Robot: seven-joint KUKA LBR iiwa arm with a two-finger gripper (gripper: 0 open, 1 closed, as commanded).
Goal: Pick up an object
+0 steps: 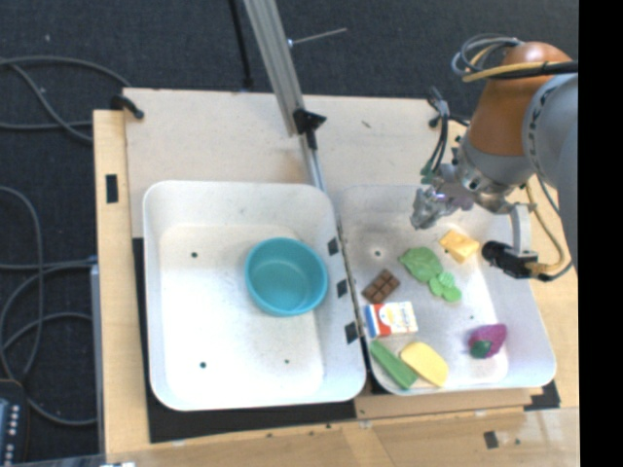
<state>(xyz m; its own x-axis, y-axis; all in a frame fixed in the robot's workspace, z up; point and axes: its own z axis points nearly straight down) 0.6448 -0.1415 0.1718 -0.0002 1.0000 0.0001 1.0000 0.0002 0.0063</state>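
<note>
- Over the right bin [521, 353], upper part, hangs the gripper [425, 212]; nothing visible in its grasp, and how far it's spread can't be told from this angle.
- Nearest pick candidate: yellow block [459, 245], just beside the tool, toward the viewer and a bit right.
- Green leafy piece [429, 269] lies near too, further toward the front.
- Brown chocolate piece [381, 285], purple item [487, 340] sit further off.
- Left bin [170, 261] holds 1 teal bowl [285, 275], well apart.
- Judgement: a short shift toward the front-right, then a descent, should reach the block.

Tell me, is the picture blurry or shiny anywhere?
In the camera view, light is even and soft; the blue bowl is sharp, with a faint shadow, the pincer looks a bit smeared, small toys like the purple one are fuzzy, and the white bins show no strong glare.
</note>
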